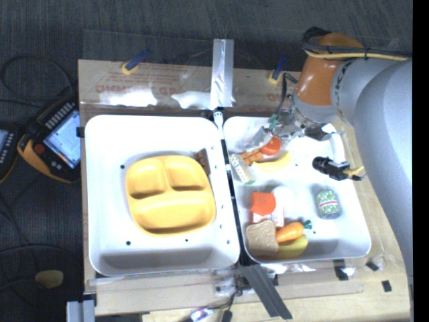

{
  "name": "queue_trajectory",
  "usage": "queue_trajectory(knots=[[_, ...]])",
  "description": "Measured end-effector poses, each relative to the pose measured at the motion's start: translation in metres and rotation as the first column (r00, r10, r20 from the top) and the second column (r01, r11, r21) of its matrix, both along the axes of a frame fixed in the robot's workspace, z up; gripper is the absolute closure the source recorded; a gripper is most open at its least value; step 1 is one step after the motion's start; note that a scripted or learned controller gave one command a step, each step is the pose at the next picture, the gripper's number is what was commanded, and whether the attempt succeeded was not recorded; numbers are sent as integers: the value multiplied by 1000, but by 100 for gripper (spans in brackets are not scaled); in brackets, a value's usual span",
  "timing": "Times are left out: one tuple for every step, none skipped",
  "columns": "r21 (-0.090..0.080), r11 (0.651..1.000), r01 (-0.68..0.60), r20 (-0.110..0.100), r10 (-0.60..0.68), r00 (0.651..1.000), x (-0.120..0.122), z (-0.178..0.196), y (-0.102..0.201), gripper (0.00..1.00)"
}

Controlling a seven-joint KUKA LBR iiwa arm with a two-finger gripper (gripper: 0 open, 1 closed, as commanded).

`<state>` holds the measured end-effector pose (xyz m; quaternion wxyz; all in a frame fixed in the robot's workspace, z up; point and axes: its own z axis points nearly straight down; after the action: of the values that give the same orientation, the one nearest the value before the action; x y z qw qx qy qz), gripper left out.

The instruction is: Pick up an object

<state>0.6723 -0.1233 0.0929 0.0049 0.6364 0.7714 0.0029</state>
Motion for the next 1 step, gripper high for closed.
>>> queue_trajectory(knots=[[2, 1000, -2, 10, 2, 1000, 3, 13, 2, 100]])
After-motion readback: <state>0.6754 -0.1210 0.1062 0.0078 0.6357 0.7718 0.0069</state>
